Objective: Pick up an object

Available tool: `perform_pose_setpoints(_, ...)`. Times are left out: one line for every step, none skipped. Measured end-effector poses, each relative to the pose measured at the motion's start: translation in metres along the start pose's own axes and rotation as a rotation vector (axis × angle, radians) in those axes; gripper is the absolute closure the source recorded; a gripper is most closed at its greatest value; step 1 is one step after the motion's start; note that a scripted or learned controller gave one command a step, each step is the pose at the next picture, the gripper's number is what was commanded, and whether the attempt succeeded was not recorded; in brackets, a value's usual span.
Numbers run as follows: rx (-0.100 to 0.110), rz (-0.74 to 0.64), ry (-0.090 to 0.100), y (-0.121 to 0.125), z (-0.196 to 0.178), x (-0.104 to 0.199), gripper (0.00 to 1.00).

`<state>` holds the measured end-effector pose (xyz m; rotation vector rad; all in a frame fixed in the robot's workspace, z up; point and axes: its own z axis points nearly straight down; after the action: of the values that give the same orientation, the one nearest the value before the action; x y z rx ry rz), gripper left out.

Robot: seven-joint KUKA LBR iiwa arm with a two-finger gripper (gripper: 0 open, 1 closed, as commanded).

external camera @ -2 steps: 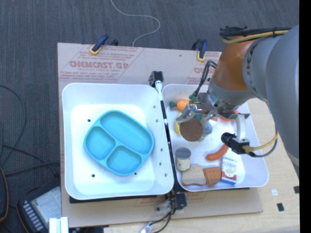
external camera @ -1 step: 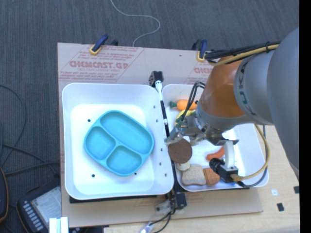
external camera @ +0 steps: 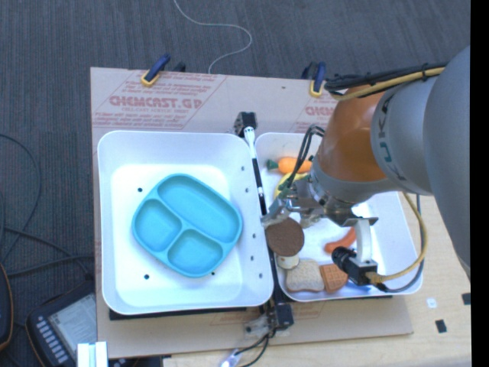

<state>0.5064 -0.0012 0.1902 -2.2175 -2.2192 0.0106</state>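
My gripper (external camera: 293, 207) hangs low over the left part of the right bin (external camera: 409, 277), under the orange-banded wrist. Just below it, by the bin's left wall, is a brown round disc (external camera: 285, 238) with a cream stub (external camera: 288, 261) under it; whether the gripper touches the disc is hidden by the wrist. A slice of bread (external camera: 304, 278) and an orange cracker (external camera: 332, 277) lie at the front of the bin. An orange carrot piece (external camera: 341, 242) lies to the right of the disc. Another orange piece (external camera: 286, 164) and a yellow-green item (external camera: 288, 182) lie at the back.
The left bin (external camera: 122, 147) holds a blue divided plate (external camera: 186, 224). A black-and-white pen-like tool (external camera: 253, 159) lies along the ridge between the bins. The arm covers most of the right bin. Clamps (external camera: 156, 69) hold the board at the back.
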Motion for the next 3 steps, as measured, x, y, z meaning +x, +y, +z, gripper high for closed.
perform_pose_setpoints(0.003, 0.000, -0.001, 0.000, -0.008, 0.000, 1.00)
perform_pose_setpoints(-0.005, 0.001, -0.001, 0.080, -0.016, -0.047, 1.00)
perform_pose_setpoints(-0.004, 0.001, -0.001, 0.080, -0.015, -0.047, 0.00)
